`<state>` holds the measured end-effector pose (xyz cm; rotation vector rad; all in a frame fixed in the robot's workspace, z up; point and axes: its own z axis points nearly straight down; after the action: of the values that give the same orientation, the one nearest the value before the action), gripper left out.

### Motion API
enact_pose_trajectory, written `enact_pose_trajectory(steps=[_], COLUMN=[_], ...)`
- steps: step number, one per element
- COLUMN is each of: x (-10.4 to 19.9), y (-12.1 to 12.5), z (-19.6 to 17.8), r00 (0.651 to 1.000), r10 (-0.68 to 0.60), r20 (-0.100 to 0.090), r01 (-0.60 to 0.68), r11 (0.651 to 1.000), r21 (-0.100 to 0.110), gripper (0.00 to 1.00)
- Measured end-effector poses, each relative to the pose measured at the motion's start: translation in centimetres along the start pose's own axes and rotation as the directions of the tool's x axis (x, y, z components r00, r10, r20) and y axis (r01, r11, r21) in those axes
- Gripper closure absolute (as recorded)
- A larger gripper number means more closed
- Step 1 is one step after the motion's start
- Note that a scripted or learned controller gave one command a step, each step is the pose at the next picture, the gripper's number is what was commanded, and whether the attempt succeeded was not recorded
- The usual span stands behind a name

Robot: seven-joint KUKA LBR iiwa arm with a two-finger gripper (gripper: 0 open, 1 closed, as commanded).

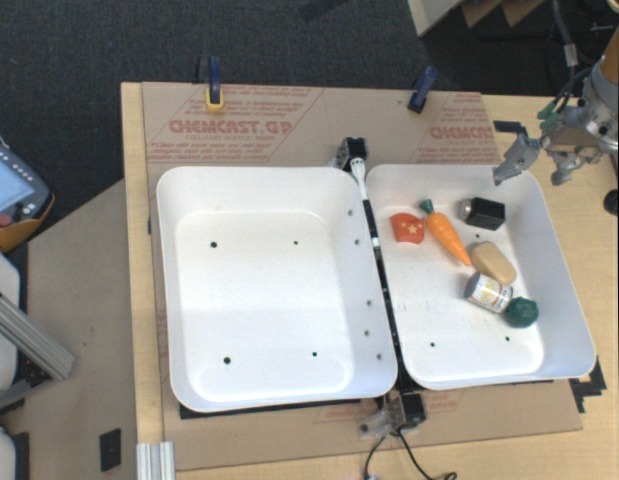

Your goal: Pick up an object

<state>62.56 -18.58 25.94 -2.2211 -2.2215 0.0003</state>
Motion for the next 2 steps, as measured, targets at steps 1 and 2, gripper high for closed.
enact_pose_trajectory(steps=[1, 2], x=[0.7, 8.3], y=[1.4, 2.9], z=[14.8, 16.7], r00=[1.0, 1.0], r10=[-0.003, -0.005], r20=[-0.002, -0.002], r01=[0.003, 0.005], r11=[1.0, 1.0], r21=[0.005, -0.006], gripper=[0.0, 0.0])
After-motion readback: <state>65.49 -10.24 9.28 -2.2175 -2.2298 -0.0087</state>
